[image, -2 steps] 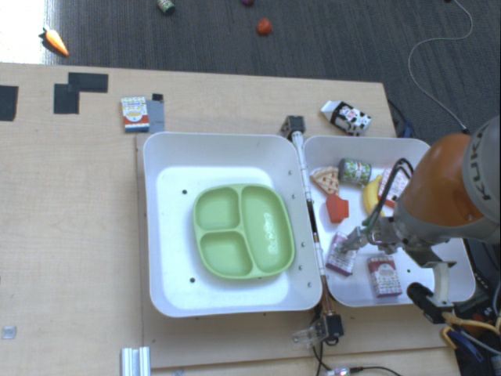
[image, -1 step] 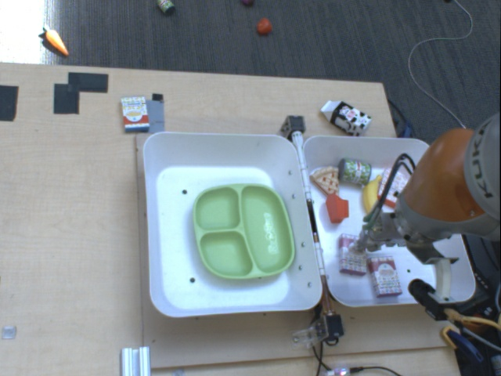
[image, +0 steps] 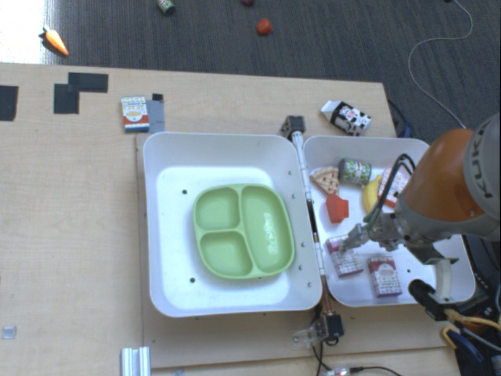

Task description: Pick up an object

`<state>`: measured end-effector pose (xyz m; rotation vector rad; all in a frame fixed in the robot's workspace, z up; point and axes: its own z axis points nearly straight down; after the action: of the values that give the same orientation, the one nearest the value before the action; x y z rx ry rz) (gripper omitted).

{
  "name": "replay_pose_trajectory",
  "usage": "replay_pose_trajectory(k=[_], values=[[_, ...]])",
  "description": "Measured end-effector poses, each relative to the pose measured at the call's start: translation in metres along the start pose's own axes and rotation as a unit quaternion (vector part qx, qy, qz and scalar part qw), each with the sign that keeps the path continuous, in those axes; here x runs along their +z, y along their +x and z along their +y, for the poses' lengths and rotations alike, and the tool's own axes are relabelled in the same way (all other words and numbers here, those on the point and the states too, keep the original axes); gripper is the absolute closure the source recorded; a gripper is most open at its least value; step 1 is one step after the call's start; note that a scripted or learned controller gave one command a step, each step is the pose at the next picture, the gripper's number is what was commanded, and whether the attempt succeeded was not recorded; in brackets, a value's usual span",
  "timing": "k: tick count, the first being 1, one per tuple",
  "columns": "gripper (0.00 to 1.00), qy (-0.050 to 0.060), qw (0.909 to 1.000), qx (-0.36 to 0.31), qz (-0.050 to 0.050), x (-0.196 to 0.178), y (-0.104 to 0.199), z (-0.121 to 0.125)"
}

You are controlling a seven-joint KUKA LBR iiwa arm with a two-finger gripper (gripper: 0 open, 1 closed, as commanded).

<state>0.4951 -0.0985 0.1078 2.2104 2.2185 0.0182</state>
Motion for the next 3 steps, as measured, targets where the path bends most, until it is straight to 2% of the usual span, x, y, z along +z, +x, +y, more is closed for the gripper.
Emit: replay_pose_trajectory(k=[1,2,3], values=[[0.00,-0.003,1.0000,0.002,-0.003,0.018,0.014,-0.003],[1.00,-0.006,1.0000,0.000,0.000,0.005,0.017,0.000],[0.00,-0.006,1.0000,0.000,0.000,0.005,0.017,0.000]])
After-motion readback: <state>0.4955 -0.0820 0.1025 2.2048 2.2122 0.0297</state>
